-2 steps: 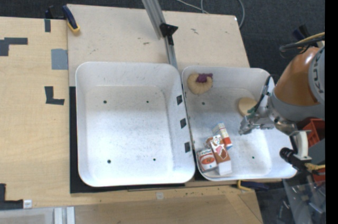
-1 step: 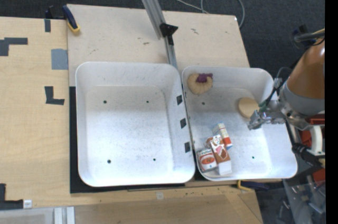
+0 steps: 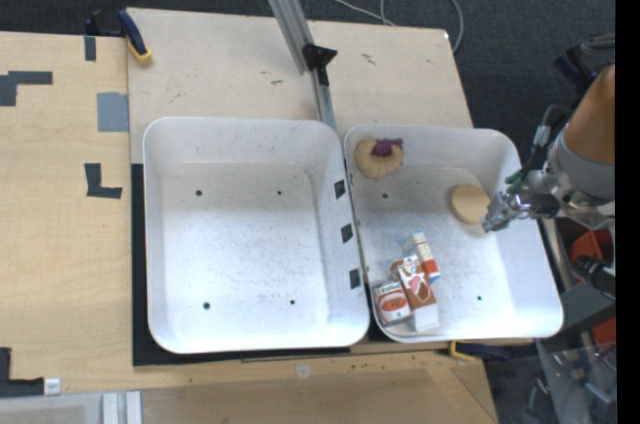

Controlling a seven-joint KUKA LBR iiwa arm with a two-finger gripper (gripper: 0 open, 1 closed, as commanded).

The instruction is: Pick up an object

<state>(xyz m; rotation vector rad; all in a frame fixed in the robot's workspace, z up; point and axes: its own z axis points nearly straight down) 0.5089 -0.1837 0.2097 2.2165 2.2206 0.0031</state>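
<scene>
Item 1, bench (image 3: 250, 62): a pale wooden surface bearing two shallow white bins side by side.

Item 2, left bin (image 3: 160, 212): lay at the 9 o'clock side of the pair, its floor speckled with dark flecks.

Item 3, right bin (image 3: 520, 312): lay at the 3 o'clock side, touching the left bin along their shared rims.

Item 4, tan round object (image 3: 467, 203): rested on the right bin's floor toward 3 o'clock from the bin's centre, near the right wall.

Item 5, round piece with purple top (image 3: 379, 156): sat in the right bin's corner toward 11 o'clock, close to the rear rim.

Item 6, red-and-white packets (image 3: 410, 284): a small cluster lay toward 6 o'clock in the right bin, near the front rim, well apart from the tan round object.

Item 7, gripper (image 3: 497, 213): reached in over the right wall of the right bin, at 3 o'clock of the tan round object and just beside it. Whether it touched the object could not be told. The claw's state could not be told either.

Item 8, grey arm (image 3: 585, 167): extended from 3 o'clock, with an orange band above the wrist.

Item 9, metal pole (image 3: 285, 2): slanted from 12 o'clock down toward the join between the bins.
</scene>
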